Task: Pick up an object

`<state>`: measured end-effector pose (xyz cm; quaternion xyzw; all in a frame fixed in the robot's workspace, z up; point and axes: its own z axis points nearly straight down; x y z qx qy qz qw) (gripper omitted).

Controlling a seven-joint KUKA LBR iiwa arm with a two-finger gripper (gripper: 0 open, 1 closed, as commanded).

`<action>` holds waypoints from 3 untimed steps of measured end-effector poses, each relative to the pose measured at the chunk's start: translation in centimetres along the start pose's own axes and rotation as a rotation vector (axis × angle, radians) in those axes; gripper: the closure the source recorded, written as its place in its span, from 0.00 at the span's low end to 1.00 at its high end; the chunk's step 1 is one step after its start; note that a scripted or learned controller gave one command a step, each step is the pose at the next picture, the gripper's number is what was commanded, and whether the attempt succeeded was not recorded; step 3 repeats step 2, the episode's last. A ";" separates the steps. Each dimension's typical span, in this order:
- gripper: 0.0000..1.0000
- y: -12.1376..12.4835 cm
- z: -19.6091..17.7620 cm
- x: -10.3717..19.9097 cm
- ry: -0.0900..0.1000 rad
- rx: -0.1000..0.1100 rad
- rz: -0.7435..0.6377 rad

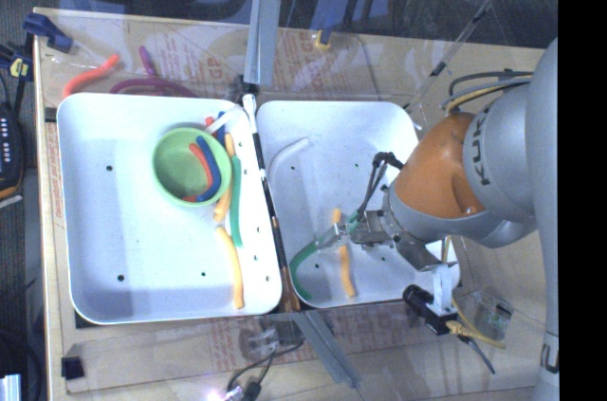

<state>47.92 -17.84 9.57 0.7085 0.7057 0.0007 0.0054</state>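
Note:
In the right bin [332,119], a thin orange stick [345,274] lies near the front wall. A green curved strip [303,262] bends beside it on the left. My gripper [353,232] hangs low over the upper end of the orange stick, under the orange wrist band [432,176]. The gripper's body hides the stick's top and how the two meet. A pale white curved piece [285,154] lies at the back left of this bin.
The left bin [95,200] holds a green bowl [190,167] with red and blue pieces in it. Orange-yellow sticks [233,271] and a green stick [235,200] lie along its right wall. Cables and small parts lie on the bench around the bins.

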 end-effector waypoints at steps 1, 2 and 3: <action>1.00 0.0 -0.9 0.1 0.001 0.003 -0.008; 1.00 4.0 -15.1 1.3 0.007 0.010 0.044; 1.00 4.0 -15.1 1.3 0.007 0.010 0.044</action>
